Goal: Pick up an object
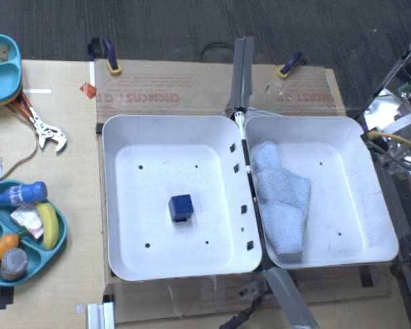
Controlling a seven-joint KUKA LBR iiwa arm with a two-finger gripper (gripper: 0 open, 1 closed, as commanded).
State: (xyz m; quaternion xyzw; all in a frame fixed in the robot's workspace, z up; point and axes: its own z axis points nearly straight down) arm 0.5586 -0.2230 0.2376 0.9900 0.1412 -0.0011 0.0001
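Observation:
A small dark blue cube (181, 208) rests on the floor of the left white bin (123, 184), a little below its middle. A pale blue-white folded cloth (281, 201) lies along the left side of the right white bin (356, 184), stretching from near the back wall to the front wall.
On the bench to the left stands a teal tray (55, 249) holding a banana, a bottle, a carrot and a can. A wrench (46, 134) and another teal tray (3, 67) lie further back. Clamps (109, 57) grip the cardboard behind the bins. Metal gear sits at the right edge.

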